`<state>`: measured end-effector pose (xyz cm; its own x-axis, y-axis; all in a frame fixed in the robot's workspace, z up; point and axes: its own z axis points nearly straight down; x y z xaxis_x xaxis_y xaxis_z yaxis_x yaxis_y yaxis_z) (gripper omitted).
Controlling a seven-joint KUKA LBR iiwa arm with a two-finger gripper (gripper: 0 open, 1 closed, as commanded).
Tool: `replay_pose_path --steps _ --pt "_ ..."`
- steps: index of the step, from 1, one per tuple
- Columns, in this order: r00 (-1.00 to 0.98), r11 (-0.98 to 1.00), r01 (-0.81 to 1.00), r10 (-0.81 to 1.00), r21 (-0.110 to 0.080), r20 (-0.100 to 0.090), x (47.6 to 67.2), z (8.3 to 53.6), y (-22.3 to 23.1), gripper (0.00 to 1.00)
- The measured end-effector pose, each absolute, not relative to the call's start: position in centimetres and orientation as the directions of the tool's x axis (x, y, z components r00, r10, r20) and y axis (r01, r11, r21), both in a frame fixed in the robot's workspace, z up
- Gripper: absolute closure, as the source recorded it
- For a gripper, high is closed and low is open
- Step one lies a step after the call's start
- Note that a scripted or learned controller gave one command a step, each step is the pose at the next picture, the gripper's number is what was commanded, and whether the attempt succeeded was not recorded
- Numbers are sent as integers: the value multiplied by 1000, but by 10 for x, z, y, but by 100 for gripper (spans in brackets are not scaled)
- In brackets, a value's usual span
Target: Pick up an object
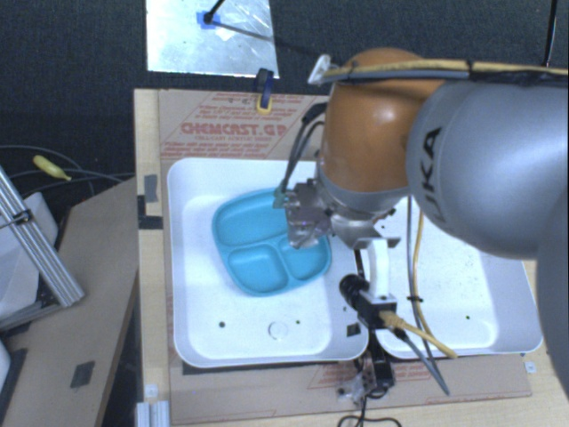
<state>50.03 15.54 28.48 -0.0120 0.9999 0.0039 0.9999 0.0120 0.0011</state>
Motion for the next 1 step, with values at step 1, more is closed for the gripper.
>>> replay_pose_path --steps 1 --pt "-9 9 1000 1000 12 7 487 393 187 100"
